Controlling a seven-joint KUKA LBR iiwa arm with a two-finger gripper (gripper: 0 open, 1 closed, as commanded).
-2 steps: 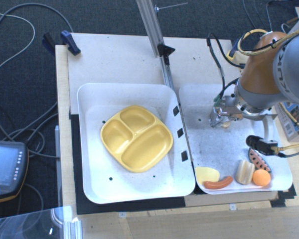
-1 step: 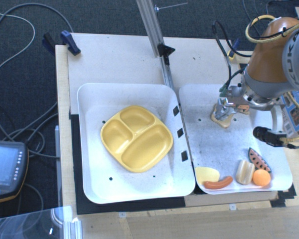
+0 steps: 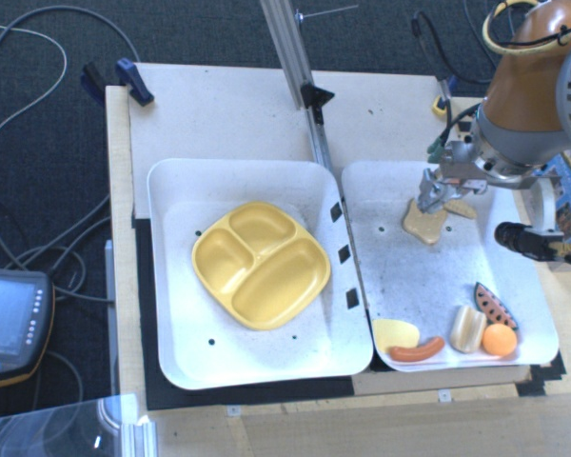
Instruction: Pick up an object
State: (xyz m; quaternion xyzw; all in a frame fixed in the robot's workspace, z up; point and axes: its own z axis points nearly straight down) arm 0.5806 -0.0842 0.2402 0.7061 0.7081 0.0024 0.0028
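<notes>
My gripper (image 3: 434, 198) hangs over the far part of the right bin (image 3: 400, 284). Directly under it and touching its tip is a tan toast-like piece (image 3: 424, 227), which looks tilted against the bin floor. A second small tan piece (image 3: 462, 210) lies just right of the gripper. Whether the toast piece is gripped is hidden by the gripper body.
Along the right bin's near edge lie a yellow wedge (image 3: 396, 332), a red sausage (image 3: 417, 351), a pale bread roll (image 3: 467, 329), an orange ball (image 3: 500, 340) and a dark red slice (image 3: 495, 305). A yellow divided plate (image 3: 260, 265) sits in the left bin (image 3: 171, 255).
</notes>
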